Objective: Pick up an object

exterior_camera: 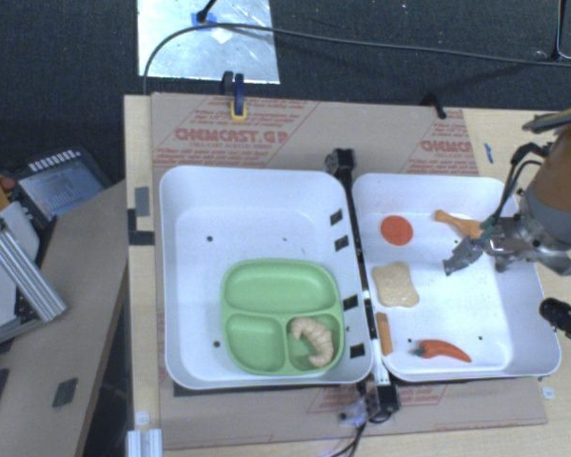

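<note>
1. Objects for picking lie in the right-hand bin [528,350]: a red disc [396,229], a beige slab [396,285], a red pepper [444,351], an orange stick [383,333] and an orange piece [457,223].
2. Over that same bin hangs the gripper [460,258], reaching in from the right edge on the grey arm [561,193]; it is dark and small from where I stand.
3. Whether its fingers are spread or pressed together I cannot tell, and nothing shows between them.
4. Up and just beyond the gripper's tip lies the orange piece, near the bin's far wall.
5. The red disc sits to the far left of the tip, apart from it.
6. The beige slab lies to the left and a little nearer me than the tip, apart from it too.
7. The red pepper lies well below the gripper, by the near wall, with the orange stick further left against the dividing edge.
8. Past all that, the left bin [195,246] holds a green divided tray [266,298] with a pale curled piece [313,338] in its near right compartment.
</note>
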### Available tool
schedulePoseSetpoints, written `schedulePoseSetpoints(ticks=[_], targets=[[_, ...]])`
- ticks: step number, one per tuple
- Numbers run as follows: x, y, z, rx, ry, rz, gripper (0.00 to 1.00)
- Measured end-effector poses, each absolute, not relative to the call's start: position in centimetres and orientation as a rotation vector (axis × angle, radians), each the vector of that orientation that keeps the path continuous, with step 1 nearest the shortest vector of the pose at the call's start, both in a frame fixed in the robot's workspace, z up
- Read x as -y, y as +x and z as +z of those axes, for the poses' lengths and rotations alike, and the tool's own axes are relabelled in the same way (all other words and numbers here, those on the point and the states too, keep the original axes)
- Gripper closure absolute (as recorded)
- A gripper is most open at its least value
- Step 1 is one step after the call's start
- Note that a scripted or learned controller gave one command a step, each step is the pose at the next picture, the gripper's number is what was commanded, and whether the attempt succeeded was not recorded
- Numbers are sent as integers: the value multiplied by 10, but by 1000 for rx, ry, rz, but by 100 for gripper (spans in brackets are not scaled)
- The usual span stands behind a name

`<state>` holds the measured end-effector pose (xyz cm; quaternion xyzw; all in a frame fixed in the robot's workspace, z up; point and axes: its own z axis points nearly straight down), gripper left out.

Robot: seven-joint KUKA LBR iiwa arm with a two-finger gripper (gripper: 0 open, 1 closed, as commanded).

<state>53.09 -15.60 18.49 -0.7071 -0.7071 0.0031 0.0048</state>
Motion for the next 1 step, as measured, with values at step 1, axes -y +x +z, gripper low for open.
schedulePoseSetpoints(ticks=[1], targets=[[156, 534, 191, 2226, -2219, -1, 0]])
